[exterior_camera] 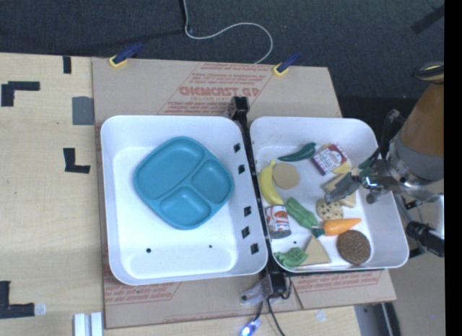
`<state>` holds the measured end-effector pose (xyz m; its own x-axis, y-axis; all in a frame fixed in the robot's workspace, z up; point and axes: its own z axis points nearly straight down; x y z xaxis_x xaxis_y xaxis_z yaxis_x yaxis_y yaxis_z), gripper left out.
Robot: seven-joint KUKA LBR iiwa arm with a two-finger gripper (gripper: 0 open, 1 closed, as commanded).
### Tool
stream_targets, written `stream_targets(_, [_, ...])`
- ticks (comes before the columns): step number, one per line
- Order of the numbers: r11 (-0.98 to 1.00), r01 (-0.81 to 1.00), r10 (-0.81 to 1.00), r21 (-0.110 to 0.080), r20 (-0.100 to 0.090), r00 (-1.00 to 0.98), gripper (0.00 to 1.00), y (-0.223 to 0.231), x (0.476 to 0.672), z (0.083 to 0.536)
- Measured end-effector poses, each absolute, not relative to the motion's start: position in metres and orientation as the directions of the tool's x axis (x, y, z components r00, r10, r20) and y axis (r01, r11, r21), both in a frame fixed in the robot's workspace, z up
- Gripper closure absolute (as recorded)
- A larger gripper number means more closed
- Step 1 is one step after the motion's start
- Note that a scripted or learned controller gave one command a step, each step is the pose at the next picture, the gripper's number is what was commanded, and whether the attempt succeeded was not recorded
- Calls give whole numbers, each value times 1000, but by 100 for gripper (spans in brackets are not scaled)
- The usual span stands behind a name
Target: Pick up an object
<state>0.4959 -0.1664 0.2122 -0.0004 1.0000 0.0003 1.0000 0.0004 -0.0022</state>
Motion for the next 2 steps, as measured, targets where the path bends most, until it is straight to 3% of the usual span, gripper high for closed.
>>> stream_targets(1, [2,1000,1000,-3,0,-2,100,-166,496,222])
stream_targets(2, [6,1000,1000,-10,5,-6,100,-94,482,150])
